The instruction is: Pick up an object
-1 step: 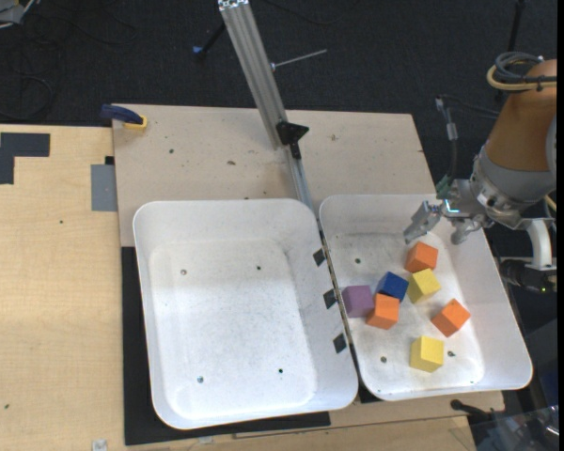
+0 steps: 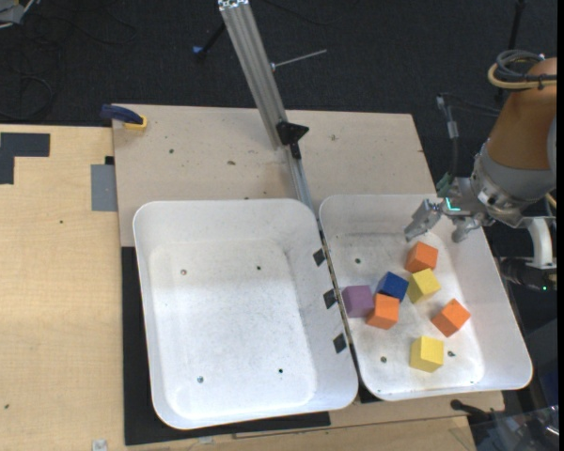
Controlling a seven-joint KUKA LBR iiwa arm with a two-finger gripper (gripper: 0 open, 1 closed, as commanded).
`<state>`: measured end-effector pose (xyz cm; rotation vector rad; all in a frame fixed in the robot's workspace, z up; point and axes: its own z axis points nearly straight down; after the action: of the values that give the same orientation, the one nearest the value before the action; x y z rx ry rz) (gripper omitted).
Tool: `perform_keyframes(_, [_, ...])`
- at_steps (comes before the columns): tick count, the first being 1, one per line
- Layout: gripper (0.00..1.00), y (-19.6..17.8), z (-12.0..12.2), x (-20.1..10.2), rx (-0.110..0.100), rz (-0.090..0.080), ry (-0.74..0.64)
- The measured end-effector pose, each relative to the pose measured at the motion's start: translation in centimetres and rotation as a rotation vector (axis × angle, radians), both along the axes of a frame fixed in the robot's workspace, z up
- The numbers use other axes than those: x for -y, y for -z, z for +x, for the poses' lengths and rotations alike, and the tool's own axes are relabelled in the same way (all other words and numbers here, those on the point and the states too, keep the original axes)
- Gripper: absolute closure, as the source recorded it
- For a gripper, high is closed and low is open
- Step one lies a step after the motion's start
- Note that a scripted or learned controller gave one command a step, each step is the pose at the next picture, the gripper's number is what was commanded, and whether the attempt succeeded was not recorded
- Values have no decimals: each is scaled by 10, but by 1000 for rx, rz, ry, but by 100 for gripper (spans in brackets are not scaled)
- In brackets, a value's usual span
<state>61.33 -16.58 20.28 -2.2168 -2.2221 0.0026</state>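
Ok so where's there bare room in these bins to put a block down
The left bin has bare floor across its whole span. In the right bin, free patches lie along the far edge left of the gripper and at the near-left corner below the purple block. The middle is crowded: orange, blue and yellow blocks cluster there.

Aluminium rail (image 2: 259, 73) slanting above bench; blue clamp (image 2: 122, 115)

Blocks (image 2: 409, 299) in right bin (image 2: 508, 355)
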Motion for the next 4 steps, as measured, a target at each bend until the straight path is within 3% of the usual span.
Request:
perform_keyframes(1, [0, 53, 8, 5, -4, 0, 1])
perform_keyframes(2, [0, 83, 12, 7, 18, -7, 4])
perform_keyframes(3, [100, 72, 14, 9, 22, -9, 4])
perform_keyframes(4, [100, 8, 12, 13, 8, -2, 3])
